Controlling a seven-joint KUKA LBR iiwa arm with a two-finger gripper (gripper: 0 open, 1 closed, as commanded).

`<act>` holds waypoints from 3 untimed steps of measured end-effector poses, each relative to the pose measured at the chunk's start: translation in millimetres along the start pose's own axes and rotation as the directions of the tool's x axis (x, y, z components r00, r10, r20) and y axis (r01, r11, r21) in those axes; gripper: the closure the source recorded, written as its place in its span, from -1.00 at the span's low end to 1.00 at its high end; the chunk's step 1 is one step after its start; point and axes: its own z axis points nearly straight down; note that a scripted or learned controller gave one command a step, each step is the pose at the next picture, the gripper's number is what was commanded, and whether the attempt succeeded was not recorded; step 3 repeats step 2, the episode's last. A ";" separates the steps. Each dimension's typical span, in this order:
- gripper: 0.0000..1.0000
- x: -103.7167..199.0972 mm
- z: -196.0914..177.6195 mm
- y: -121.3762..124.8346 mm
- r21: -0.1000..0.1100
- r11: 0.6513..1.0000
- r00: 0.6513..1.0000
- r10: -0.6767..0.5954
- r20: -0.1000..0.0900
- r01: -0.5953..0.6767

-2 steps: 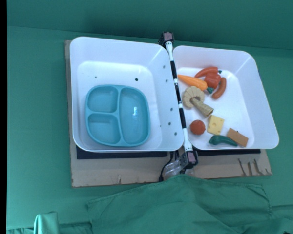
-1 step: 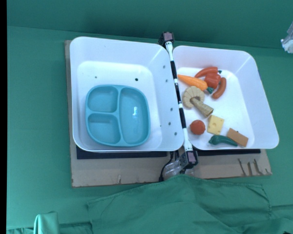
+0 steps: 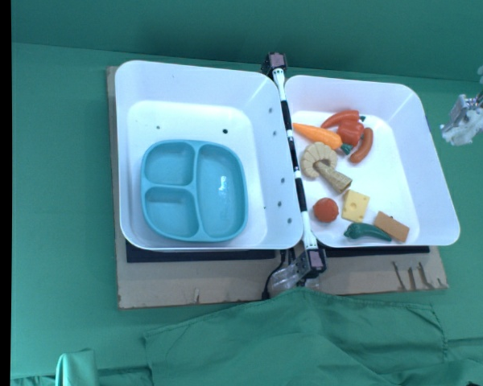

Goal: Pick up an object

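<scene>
A: The pincer (image 3: 469, 123) is seen at the far right, hanging outside the right bin (image 3: 435, 187), over the green worktop (image 3: 64, 215). Nothing is seen between its fingers. Whether it is released or clenched cannot be told; the part is too small and pale.

B: And the objects?

A: All are gathered in the right bin. A carrot (image 3: 317, 135) is laid near the divider (image 3: 294, 163), pointing left. Just beside it a red pepper (image 3: 350, 131) is found, with a curved red piece (image 3: 340, 118) above it and a red sausage shape (image 3: 361, 145) at its right.

B: Below those?

A: A beige mushroom (image 3: 315, 158) is set in the middle, touching a waffle cone (image 3: 336, 179) (tilted down to the right). Lower left, a red tomato (image 3: 325, 210) is placed near the divider. A yellow cheese wedge (image 3: 355, 206) is seen just beside it. A green pepper (image 3: 367, 232) is laid along the bin's lower edge, touching an orange block (image 3: 391, 226).

B: The left bin?

A: The left bin (image 3: 189, 87) is occupied by a turquoise tray (image 3: 194, 190) with three compartments, lying flat toward the lower left.

B: Anything else?

A: Both bins are carried on a cardboard sheet (image 3: 193, 284), and a fold of green cloth (image 3: 306, 340) is draped along the bottom. The pincer is kept well apart from every object.
</scene>
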 end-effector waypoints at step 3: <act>1.00 -45.2 164.0 3.4 -0.004 1.000 1.000 0.001 0.002 -0.001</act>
